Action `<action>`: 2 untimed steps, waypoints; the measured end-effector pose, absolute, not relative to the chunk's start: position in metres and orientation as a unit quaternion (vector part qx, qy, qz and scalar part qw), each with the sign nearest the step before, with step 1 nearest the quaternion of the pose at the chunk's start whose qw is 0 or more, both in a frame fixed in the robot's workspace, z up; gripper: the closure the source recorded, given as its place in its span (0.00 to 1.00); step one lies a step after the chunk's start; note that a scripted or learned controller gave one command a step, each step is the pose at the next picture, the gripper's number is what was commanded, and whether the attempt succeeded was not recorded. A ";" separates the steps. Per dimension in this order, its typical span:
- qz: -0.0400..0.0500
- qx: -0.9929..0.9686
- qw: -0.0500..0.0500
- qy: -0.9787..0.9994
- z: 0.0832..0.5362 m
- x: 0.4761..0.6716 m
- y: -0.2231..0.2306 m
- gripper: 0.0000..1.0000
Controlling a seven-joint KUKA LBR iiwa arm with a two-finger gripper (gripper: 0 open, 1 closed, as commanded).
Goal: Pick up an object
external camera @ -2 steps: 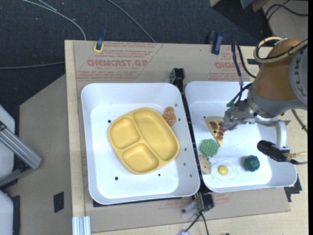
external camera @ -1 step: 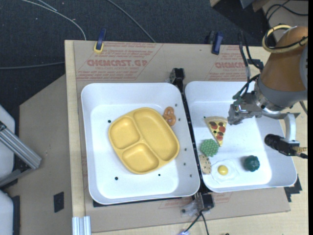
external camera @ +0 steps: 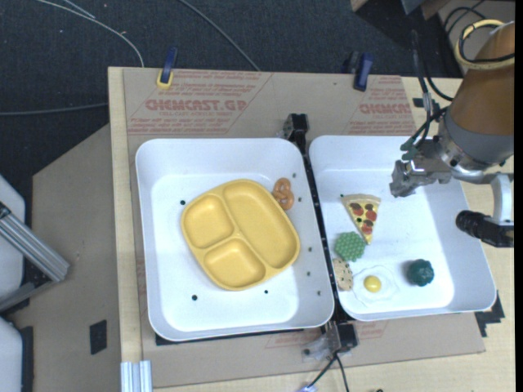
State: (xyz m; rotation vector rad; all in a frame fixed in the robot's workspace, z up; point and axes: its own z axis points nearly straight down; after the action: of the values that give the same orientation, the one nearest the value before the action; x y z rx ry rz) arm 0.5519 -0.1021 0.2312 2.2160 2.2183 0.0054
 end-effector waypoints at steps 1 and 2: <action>0.000 0.705 -0.002 0.709 0.234 0.533 -0.048 1.00; 0.000 0.705 -0.002 0.709 0.242 0.525 0.005 1.00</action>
State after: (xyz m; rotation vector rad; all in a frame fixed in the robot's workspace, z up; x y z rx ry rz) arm 0.5251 0.0047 0.2423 2.2165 2.2308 0.0012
